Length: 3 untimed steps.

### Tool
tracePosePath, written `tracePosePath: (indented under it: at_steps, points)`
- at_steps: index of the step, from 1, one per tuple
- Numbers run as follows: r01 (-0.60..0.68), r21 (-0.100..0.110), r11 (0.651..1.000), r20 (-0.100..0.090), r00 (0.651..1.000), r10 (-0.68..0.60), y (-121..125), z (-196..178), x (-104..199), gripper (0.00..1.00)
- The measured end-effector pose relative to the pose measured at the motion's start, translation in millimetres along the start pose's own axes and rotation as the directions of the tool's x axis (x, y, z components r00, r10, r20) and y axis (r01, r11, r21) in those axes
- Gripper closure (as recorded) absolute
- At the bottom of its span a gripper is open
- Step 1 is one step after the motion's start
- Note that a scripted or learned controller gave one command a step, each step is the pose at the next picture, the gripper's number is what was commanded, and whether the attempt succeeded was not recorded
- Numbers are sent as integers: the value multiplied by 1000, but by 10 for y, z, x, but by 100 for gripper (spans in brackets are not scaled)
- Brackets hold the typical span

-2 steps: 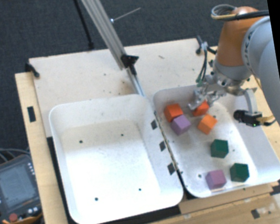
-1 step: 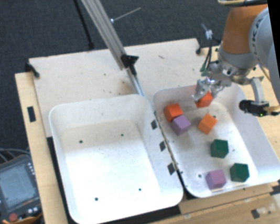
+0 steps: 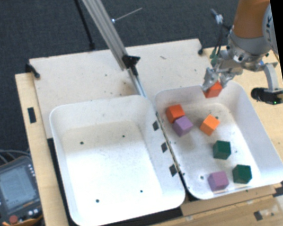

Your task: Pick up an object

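Our gripper (image 3: 213, 86) pinches a red-orange cube (image 3: 213, 90) above the right bin's (image 3: 258, 117) far rim, lifted so it hangs free of the six blocks below.

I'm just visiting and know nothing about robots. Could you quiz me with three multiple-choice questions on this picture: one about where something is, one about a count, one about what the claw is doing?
1. Where do the loose blocks lie?
A. In the left bin
B. In the right bin
C. On the bare bench

2. How many green blocks are there?
A. One
B. Two
C. Four

3. What is the gripper doing?
A. Holding a red-orange block
B. Resting on a purple block
C. Pressing on the left bin's floor

Answers:
1. B: the blocks sit in the right bin, not the left bin.
2. B: one green block mid-bin, another green block nearer the front.
3. A: the gripper has a red-orange block between its fingers, at the bin's far edge.
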<state>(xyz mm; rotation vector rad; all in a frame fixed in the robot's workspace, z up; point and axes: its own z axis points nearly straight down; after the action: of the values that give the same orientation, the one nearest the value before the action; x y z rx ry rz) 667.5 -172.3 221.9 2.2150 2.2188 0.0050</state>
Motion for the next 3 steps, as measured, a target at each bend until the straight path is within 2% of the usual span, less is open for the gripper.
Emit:
tracePosePath:
  at_steps: [1, 2, 3]
  points:
    - [4, 8, 1000, -3, 1000, -4, -174, 61, 526, 100]
    - [5, 7, 1000, -4, 1000, -5, -326, -74, 972, 100]
    - [5, 8, 1000, -4, 1000, -5, -578, -185, 1424, 100]
